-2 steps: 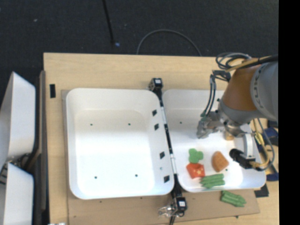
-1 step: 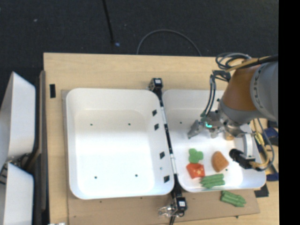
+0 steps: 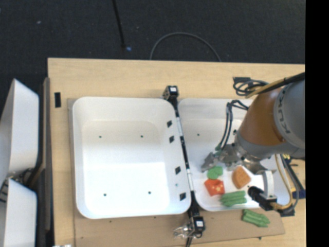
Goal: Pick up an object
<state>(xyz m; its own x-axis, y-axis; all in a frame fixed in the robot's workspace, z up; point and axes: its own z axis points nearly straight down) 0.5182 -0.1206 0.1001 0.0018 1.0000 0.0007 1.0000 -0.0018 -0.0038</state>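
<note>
My gripper point(image 3: 215, 161) hangs low over the right bin point(image 3: 200, 122), near its front half. Just below it lies a small green object point(image 3: 215, 172), touching or almost touching the gripper's tip. A red object point(image 3: 215, 187) sits in front of that one. An orange-brown object point(image 3: 240, 178) lies to the right of it, beside the wrist. A long green object point(image 3: 234, 198) rests at the bin's front edge. Part of the right bin is hidden by the arm's orange band point(image 3: 262, 120).
The left bin point(image 3: 123, 117) stands beside the right one, with a black-clipped divider rim point(image 3: 180, 148) between them. Another green object point(image 3: 255, 218) lies on the wooden bench outside the right bin's front. Cables point(image 3: 245, 85) trail at the back right.
</note>
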